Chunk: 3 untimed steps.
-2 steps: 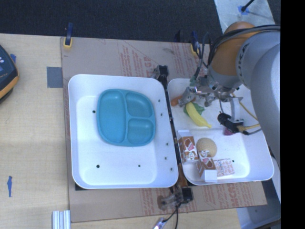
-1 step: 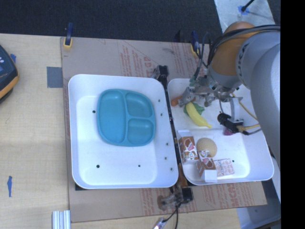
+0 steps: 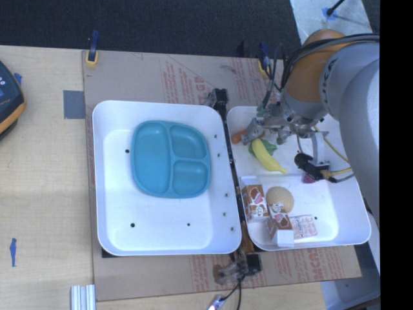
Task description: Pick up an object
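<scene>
My gripper (image 3: 266, 133) hangs over the far left part of the right bin (image 3: 348, 221), its fingers spread just above a yellow banana (image 3: 267, 156) that lies on the bin floor. A small orange piece (image 3: 237, 136) sits by the bin's left wall, next to the gripper. Nearer the front lie a brown and white packet (image 3: 254, 202), a tan round cookie-like object (image 3: 281, 199), and small printed packets (image 3: 293, 227). A dark purple item (image 3: 309, 177) rests to the right of the banana. Nothing is between the fingers.
The left bin (image 3: 110, 192) holds a blue divided plate (image 3: 171, 158). The grey arm with its orange band (image 3: 316, 70) reaches in from the right over the right bin's far corner. A black cable (image 3: 316, 163) loops near the banana.
</scene>
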Each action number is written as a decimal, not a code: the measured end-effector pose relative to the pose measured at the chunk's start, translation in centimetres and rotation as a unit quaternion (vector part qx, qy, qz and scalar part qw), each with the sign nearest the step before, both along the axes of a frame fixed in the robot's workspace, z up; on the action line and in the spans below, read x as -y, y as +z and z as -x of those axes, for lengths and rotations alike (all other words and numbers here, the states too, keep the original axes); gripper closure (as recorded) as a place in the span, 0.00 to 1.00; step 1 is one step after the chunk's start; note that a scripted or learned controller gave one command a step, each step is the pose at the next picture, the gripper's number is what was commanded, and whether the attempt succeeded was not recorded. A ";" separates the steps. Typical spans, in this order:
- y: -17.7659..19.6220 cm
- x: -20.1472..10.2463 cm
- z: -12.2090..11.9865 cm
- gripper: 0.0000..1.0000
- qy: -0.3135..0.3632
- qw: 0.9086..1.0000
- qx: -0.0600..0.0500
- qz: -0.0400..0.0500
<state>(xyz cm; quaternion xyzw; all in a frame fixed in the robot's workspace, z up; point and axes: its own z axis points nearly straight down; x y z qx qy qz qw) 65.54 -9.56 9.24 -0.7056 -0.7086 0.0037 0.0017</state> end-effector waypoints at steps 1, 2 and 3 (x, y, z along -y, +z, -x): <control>1.1 -0.1 -0.1 1.00 0.001 1.000 0.000 -0.001; 1.0 -0.1 0.0 0.00 0.001 1.000 0.000 -0.001; -0.1 1.1 6.6 0.00 0.000 1.000 0.001 -0.001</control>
